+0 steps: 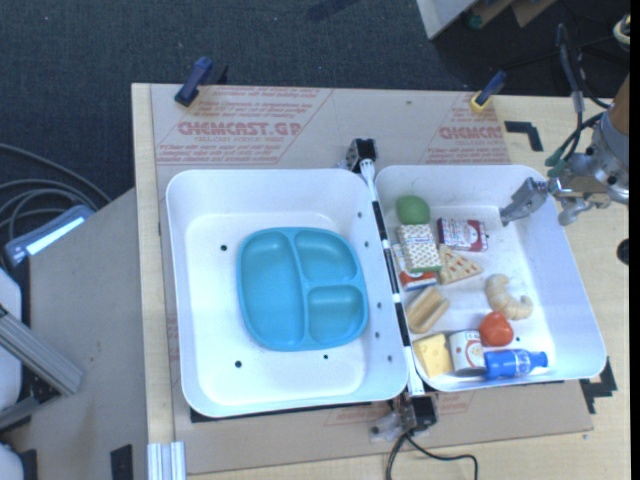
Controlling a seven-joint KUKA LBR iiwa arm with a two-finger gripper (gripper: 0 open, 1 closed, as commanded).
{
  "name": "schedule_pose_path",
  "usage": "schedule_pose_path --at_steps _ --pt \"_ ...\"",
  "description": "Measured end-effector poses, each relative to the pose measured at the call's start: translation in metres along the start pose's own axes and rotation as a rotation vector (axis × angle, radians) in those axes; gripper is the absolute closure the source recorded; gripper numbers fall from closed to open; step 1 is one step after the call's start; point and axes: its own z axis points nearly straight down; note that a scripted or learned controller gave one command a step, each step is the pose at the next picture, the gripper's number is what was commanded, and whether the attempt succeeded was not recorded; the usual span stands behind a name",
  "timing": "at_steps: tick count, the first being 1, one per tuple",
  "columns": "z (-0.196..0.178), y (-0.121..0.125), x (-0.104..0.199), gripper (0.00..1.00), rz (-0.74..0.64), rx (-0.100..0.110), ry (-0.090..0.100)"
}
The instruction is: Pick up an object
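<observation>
Toy foods are lying crowded in the right bin [578,298], so the hand [545,196], hovering over that bin's far right corner with nothing between its fingers, whose spacing I cannot tell, should be targeting the isolated croissant [507,296] toward the bin's middle.

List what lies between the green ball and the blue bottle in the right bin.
In the camera view, between green ball and blue bottle: cracker pack, waffle, hot dog, tomato.

Dark blue-grey carpet [150,28] covers the floor across the top and left of the frame. Black cables [30,183] loop at the left edge. A pale wooden table [300,118] stands at centre, blue clamp [192,81] at its upper-left corner.
</observation>
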Motion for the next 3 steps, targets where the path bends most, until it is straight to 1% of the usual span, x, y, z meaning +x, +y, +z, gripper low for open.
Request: schedule_pose_path --at_steps 1,2,3 --pt "0.162 -0.026 -0.014 0.0 0.001 0.002 0.001" --pt "0.152 -0.025 -0.014 1.0 0.001 -0.001 0.0" --pt "0.047 -0.045 0.04 1.0 -0.001 -0.002 0.001"
